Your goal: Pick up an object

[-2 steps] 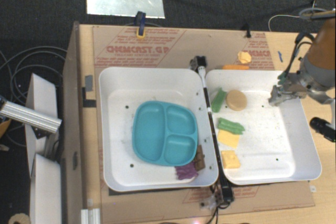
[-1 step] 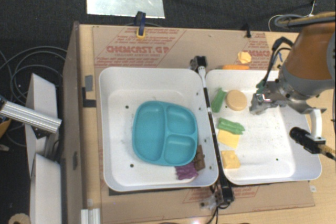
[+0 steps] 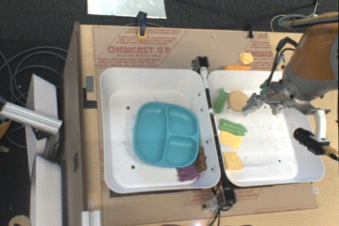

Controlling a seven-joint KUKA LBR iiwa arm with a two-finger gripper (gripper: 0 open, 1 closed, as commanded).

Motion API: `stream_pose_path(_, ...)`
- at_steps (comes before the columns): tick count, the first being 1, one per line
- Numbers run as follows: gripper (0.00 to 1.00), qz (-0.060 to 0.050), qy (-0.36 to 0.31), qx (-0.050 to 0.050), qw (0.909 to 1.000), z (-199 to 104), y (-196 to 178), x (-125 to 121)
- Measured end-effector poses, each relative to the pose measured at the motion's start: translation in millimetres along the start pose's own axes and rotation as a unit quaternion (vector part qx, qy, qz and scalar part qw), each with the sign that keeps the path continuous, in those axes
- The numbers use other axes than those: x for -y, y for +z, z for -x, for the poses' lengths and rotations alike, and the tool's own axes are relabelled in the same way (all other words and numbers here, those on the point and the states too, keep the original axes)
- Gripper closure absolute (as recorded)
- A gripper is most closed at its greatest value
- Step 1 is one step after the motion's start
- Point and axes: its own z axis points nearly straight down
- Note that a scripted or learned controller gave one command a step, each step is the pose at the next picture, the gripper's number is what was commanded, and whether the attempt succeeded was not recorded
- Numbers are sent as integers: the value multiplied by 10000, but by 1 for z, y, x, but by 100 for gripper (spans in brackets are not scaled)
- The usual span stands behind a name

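My claw hangs low in the right bin, beside the tan disc, since that's nearest. Can't tell if it's spread.

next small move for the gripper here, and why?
Probably ease the gripper a little toward the left and down onto the tan round piece. It sits just beside that piece in the right bin, nothing shows between its fingers, and the green and yellow pieces lie farther off.
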Motion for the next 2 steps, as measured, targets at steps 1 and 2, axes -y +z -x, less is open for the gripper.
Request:
stream_pose_path(1, 0, 6, 11, -21, 10000, -6, 135, -5)
stream_pose_path(2, 100, 76, -4, 0, 10000, -4, 114, -10)
